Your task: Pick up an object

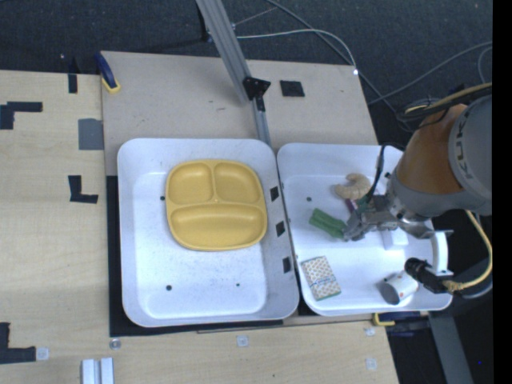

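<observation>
the grey arm (468, 154) comes in from the right edge of the frame, its orange band (428, 162) at centre right. the wrist bends down and leftward, and the claw (356, 222) sits low at right of centre, its tip pointing toward the lower left.

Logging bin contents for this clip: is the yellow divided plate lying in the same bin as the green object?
No: the yellow divided plate lies in the left bin, while the green object lies in the right bin.

Yellow divided plate (216, 205), green object (326, 223), tan lump (352, 186), checkered packet (321, 277), white bins (136, 238).
</observation>
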`<move>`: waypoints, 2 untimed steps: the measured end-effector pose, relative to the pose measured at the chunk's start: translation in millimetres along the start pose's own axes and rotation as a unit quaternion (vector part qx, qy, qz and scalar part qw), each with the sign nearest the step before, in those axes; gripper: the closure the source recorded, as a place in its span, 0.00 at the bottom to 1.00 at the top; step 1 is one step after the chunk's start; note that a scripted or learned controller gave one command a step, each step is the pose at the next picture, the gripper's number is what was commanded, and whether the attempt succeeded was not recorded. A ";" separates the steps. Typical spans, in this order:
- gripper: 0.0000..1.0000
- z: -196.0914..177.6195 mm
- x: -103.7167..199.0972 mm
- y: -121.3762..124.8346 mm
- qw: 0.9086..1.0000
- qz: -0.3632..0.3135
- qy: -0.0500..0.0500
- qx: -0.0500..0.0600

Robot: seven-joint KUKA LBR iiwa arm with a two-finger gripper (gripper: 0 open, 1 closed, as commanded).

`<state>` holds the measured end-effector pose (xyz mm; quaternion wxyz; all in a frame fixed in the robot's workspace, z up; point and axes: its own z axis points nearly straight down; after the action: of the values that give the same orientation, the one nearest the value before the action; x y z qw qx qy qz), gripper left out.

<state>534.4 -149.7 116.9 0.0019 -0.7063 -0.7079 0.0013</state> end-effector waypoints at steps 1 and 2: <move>1.00 -43.2 0.9 -4.5 1.000 0.001 -0.001 -0.003; 1.00 -93.6 -5.0 4.2 1.000 0.000 -0.001 -0.004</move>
<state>539.1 -154.8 210.5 -0.0019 -0.7065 -0.7077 -0.0008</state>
